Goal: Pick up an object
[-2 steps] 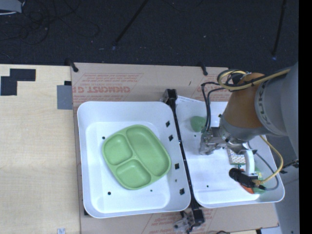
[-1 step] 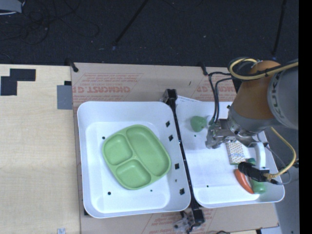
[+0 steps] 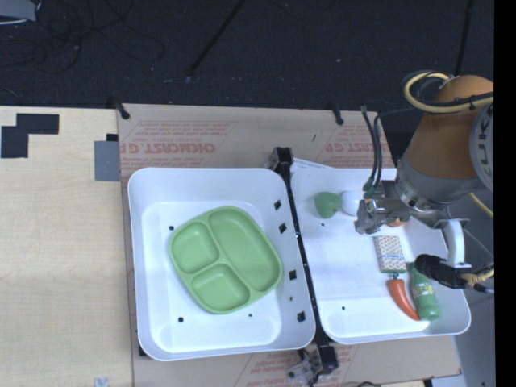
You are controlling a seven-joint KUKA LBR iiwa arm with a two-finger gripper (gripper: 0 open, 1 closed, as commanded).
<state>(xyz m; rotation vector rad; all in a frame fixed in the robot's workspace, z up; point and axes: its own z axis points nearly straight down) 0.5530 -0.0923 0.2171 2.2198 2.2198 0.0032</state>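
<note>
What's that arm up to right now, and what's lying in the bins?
Gripper low over right bin, nothing visibly held. Green object just left of it; patterned packet, orange carrot-shaped toy nearby. Green divided plate in left bin.

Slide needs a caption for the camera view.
Gripper hovers over right bin near green object; green plate fills left bin.

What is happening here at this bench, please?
A grey and orange robot arm reaches in from the right over the right bin. Its gripper hangs low near a small green object at the back of that bin; nothing is seen between its fingers. Nearer the front of that bin lie a patterned packet, an orange carrot-like toy and a green bottle. The left bin holds a green divided plate.
</note>
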